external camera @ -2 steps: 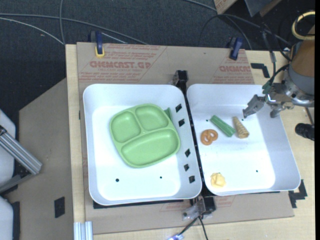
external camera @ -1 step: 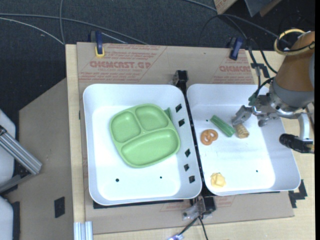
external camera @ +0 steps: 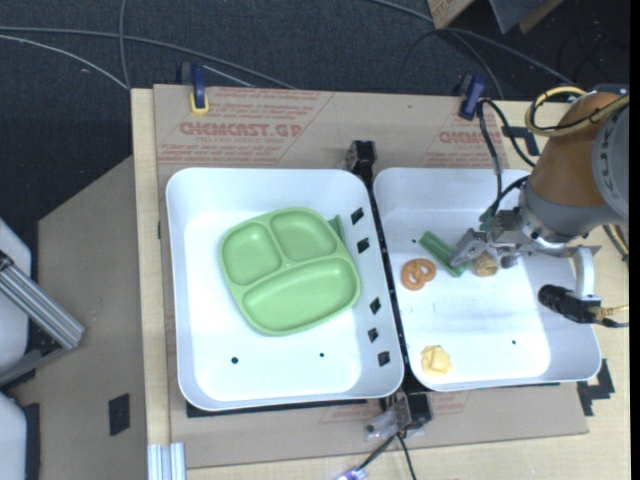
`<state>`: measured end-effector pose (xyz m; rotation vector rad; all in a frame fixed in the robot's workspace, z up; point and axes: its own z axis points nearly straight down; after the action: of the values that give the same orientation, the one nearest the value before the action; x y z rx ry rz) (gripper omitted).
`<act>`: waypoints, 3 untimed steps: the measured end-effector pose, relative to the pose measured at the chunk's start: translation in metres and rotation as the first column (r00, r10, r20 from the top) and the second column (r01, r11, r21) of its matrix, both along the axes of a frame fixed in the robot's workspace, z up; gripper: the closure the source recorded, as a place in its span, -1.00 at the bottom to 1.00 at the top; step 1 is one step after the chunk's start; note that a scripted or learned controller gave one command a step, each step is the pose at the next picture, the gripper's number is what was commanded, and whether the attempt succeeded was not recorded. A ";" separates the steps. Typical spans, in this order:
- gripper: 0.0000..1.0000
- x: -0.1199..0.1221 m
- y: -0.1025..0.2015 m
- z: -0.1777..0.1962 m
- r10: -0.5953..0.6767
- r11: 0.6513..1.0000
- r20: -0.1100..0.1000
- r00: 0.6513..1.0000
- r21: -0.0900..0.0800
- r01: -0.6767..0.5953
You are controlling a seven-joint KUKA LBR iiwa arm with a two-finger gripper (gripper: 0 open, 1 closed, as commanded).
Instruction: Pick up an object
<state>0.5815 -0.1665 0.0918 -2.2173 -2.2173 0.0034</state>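
**Gripper low in the right bin, pick-up not yet confirmed**

The gripper (external camera: 478,256) sits low in the right bin (external camera: 560,363), at the upper middle of that bin. A small tan object (external camera: 486,264) lies right at its tip, and a green strip (external camera: 438,252) lies just to the left; whether either is clasped cannot be told, nor how wide the gripper stands. An orange pretzel-shaped piece (external camera: 418,273) and a pale yellow piece (external camera: 435,359) rest loose on the bin floor. The left bin (external camera: 200,348) carries a green divided plate (external camera: 288,270). Judged so, lifting remains to be done. The surface (external camera: 300,118) bears red lettering, roughly "CHEMCAST GP".
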 end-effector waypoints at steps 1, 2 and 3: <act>1.00 0.002 0.000 0.014 0.000 1.000 0.006 1.000 -0.001 0.000; 1.00 0.009 -0.003 0.077 0.001 1.000 0.011 1.000 -0.004 -0.001; 1.00 0.011 -0.006 0.121 0.001 1.000 0.012 1.000 -0.004 -0.001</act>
<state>0.5927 -0.1721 0.2124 -2.2238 -2.2267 -0.0048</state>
